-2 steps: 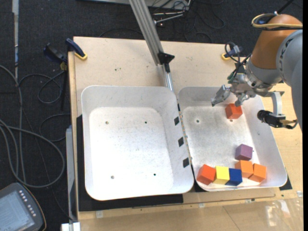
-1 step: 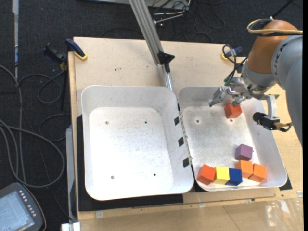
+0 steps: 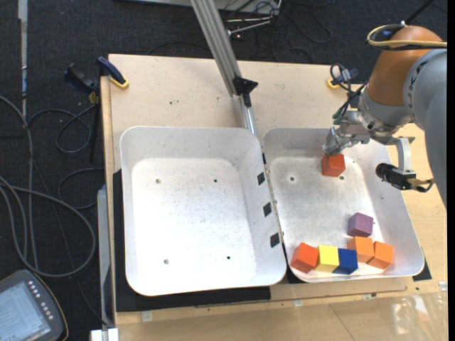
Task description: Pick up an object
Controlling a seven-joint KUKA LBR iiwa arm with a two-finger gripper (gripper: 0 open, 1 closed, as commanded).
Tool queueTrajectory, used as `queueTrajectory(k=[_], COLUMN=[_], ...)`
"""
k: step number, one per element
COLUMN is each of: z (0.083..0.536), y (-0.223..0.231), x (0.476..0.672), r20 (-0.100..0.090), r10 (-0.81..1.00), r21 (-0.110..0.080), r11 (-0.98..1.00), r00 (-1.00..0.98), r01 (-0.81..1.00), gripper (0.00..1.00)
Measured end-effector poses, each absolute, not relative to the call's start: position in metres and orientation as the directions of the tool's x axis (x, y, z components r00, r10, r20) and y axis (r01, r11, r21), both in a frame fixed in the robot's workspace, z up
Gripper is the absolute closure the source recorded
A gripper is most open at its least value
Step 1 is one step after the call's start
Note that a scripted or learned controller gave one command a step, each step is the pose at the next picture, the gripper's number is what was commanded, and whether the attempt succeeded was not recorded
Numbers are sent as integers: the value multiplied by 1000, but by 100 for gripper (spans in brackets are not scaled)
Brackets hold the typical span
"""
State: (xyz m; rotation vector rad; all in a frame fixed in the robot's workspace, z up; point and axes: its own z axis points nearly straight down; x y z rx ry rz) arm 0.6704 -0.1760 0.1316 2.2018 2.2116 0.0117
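White bins (image 3: 188, 137) hold red-orange (image 3: 333, 165), purple (image 3: 360, 224), yellow (image 3: 328, 257), blue (image 3: 348, 261) and orange blocks (image 3: 382, 254).

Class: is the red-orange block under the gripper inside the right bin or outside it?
Inside: the red-orange block lies within the right bin's rim, beneath the gripper.

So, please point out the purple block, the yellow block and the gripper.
purple block (image 3: 360, 224), camera view, middle of its top face
yellow block (image 3: 328, 256), camera view, middle of its top face
gripper (image 3: 335, 148), camera view, its tip just above the red block (image 3: 333, 165)
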Motion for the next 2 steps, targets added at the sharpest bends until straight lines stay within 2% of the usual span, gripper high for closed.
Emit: queueTrajectory(k=[1, 2], z=[196, 239], y=[-179, -179], x=[670, 671], r20=[-3, -3], r10=[1000, 1000], r21=[9, 8], r11=[2, 2], r00=[-2, -2], r01=[1000, 1000], gripper=[100, 100])
